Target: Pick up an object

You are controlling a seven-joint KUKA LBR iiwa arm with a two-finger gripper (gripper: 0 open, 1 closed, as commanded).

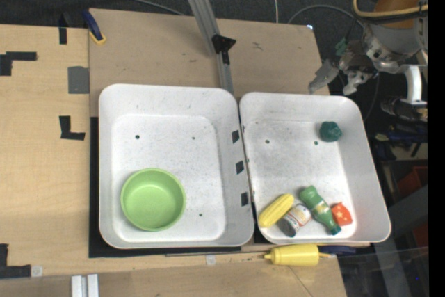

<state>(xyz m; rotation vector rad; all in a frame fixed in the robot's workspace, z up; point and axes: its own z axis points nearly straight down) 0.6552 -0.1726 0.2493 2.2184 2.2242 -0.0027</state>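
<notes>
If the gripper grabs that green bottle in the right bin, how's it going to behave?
The green bottle lies on its side, so a nudge would probably roll it. It looks like stiff, light toy plastic. The small can and orange piece crowd it, so they may shift too.

green bowl (153, 199) (upright), left bin's (167, 97) near corner

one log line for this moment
claw: above right bin's far edge, holding nothing | right bin: green ball, corn, green bottle | left bin: green bowl
</notes>
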